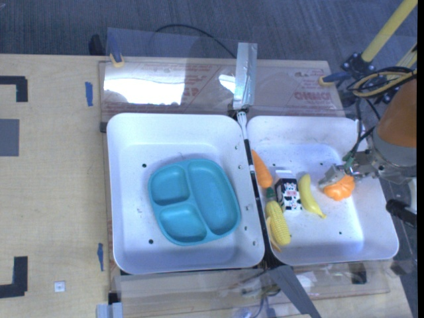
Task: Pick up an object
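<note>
The orange object (340,189), a rounded lump like a toy fruit, lies in the right bin (377,244) near its right edge. The pincer (336,175) is low over it, touching or nearly so, and whether it has closed on anything cannot be told. This looks like the grasping step; next comes a firm close, then a straight lift. Beside it lie a banana (310,195), a small cow-print carton (289,196), corn (278,222) and a carrot (262,169).

Bright even overhead light, glare on the clear panel (199,81), soft shadows, edges perhaps slightly blurred
</note>
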Controlling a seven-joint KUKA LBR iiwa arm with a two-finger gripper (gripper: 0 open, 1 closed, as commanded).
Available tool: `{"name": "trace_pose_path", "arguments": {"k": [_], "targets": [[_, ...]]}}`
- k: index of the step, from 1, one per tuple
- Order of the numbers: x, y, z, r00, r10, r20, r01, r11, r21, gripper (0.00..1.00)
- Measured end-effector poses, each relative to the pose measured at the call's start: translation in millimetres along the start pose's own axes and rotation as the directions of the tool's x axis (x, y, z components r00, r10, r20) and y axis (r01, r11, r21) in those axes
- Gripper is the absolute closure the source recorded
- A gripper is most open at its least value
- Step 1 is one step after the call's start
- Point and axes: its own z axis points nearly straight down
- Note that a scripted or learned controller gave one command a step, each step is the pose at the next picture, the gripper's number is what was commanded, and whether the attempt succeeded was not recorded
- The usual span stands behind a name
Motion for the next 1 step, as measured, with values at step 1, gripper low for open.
{"name": "trace_pose_path", "arguments": {"k": [1], "targets": [[54.9, -17.3, -121.8, 1.000, 0.027, 0.001, -0.027, 1.000, -0.008, 1.00]]}}
